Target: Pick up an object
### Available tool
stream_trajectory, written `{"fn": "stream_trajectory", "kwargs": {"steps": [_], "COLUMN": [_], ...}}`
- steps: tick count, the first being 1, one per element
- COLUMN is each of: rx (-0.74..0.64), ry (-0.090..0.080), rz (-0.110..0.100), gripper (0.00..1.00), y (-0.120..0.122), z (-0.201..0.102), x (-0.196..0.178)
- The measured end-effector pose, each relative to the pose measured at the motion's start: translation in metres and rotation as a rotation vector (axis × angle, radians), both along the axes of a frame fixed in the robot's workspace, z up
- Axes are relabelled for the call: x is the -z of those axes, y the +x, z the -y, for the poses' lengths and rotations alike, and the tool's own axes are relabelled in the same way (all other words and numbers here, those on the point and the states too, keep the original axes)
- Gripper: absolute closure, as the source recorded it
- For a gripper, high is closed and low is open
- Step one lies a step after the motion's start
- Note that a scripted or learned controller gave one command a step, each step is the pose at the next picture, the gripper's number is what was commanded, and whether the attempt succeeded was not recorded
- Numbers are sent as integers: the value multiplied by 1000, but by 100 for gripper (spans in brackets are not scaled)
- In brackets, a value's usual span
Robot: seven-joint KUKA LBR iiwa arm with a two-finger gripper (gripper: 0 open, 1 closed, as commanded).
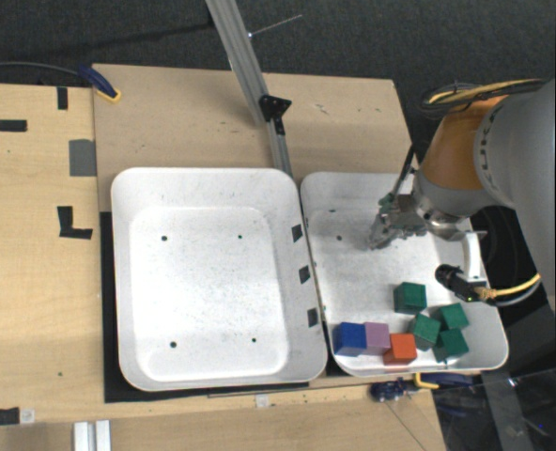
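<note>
Plywood fills most of what we see, a pale table (212,111) with black tape marks down its left side and two white bins sitting on a dark mat. We look first at the left bin (128,252), bare white floor with four small dark dots. A grey metal post (240,50) slants down from the top and ends at the seam between the bins.

Now over to the right bin (353,195), where the arm comes in from the right, orange band showing above the wrist. We find the pincer (383,235) low over the upper middle of that bin's floor; whether its fingers are wide or narrow we cannot tell, and we see nothing between them.

The blocks all crowd the bin's lower corner, well apart from the pincer. We count a green block (409,297) on its own, nearest the pincer, then a cluster of green blocks (444,330) against the right wall. Along the front wall sit a blue block (350,337), a purple block (377,335) touching it, and an orange block (402,348) just beside. A black-and-yellow cable (475,291) hangs off the wrist, above the green cluster.
</note>
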State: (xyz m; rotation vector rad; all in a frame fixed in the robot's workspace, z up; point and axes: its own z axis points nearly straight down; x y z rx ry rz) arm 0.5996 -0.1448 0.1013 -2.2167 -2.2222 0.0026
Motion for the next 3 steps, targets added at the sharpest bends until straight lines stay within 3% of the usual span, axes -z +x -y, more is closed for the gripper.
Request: {"fn": "stream_trajectory", "kwargs": {"steps": [2, 3], "rx": [2, 0], "ry": [-2, -2], "rz": [3, 9], "gripper": [100, 100], "y": [3, 10], "z": [14, 5], "x": [-93, -148]}}
